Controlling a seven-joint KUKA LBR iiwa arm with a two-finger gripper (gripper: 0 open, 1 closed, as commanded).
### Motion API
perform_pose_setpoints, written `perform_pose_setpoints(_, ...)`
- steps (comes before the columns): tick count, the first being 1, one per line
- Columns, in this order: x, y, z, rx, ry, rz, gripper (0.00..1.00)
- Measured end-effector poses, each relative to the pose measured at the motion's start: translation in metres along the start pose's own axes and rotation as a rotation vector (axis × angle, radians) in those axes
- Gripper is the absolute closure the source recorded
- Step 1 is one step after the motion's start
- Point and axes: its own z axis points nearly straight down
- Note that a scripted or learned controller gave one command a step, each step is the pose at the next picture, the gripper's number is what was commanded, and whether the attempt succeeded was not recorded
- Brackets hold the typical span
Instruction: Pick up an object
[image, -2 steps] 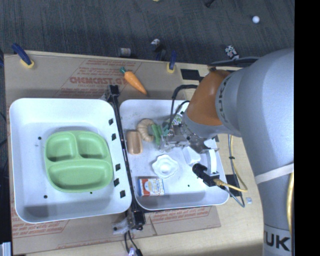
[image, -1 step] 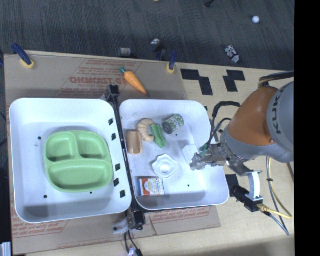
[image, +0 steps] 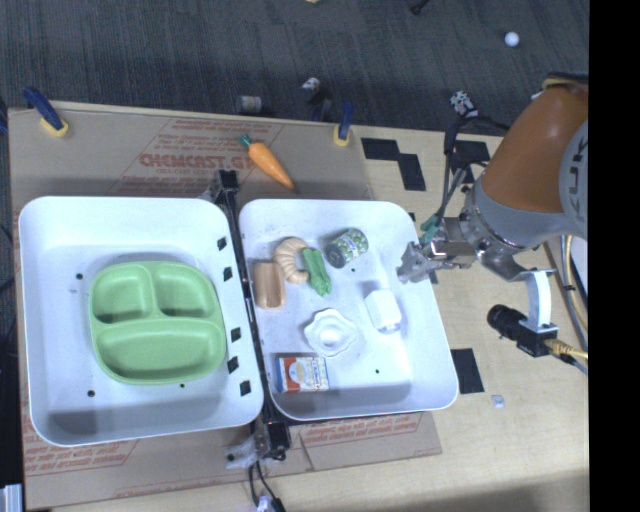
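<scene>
My gripper (image: 413, 264) hangs over the right rim of the right bin (image: 425, 375), with nothing visibly held in it. In this bin lie a small round can (image: 346, 246), a tan curved pastry (image: 290, 257), a green piece (image: 317, 271), a tan block (image: 267, 284), a white cylinder (image: 383, 309), a white scalloped cup (image: 330, 331) and a small orange-and-white box (image: 301, 373). The white cylinder is the closest thing to the gripper, lying just below and left of it.
The left bin (image: 50, 230) holds a green divided plate (image: 155, 322). An orange toy carrot (image: 269, 164) lies on the cardboard behind the bins. Black clips join the two bins along their shared wall (image: 236, 290).
</scene>
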Motion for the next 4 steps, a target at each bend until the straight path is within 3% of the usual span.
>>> perform_pose_setpoints(1, 0.003, -0.049, 0.065, 0.007, 0.003, 0.001, 1.00)
perform_pose_setpoints(2, -0.018, -0.048, 0.066, 0.005, 0.002, 0.002, 1.00)
perform_pose_setpoints(3, -0.035, 0.012, -0.025, 0.000, 0.000, 0.001, 1.00)
perform_pose_setpoints(4, -0.032, 0.022, 0.053, 0.008, 0.003, 0.001, 1.00)
